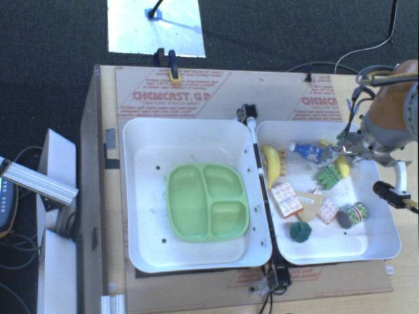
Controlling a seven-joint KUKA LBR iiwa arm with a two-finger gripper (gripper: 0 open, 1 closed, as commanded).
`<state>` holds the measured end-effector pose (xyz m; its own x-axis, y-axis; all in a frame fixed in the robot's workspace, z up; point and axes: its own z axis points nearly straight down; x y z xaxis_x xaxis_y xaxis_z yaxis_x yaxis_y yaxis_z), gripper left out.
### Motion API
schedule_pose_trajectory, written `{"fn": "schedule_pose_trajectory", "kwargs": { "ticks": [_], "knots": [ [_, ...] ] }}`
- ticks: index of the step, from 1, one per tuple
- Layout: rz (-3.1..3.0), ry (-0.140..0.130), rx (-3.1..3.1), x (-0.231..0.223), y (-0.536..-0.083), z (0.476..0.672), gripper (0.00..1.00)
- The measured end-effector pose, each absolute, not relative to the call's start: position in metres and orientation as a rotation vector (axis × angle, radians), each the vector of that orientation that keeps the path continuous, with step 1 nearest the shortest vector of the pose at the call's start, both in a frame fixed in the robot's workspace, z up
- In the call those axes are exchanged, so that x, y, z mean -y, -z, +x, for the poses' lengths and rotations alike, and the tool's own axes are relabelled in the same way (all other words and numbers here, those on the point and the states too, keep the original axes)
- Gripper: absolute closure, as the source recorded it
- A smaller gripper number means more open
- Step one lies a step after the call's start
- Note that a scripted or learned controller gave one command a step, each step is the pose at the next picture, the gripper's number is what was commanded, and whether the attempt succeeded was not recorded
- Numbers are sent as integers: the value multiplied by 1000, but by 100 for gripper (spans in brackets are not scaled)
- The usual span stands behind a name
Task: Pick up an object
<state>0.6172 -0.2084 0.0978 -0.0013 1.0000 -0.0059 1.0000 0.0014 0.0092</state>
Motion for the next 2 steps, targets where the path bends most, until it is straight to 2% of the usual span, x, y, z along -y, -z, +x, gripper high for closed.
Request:
{"fn": "schedule_pose_trajectory", "kwargs": {
  "ticks": [1,2],
  "knots": [
    [2218,3,-2225,207,-105,615,100],
    [2212,-6,-2223,168,-202,617,100]
  ]
}}
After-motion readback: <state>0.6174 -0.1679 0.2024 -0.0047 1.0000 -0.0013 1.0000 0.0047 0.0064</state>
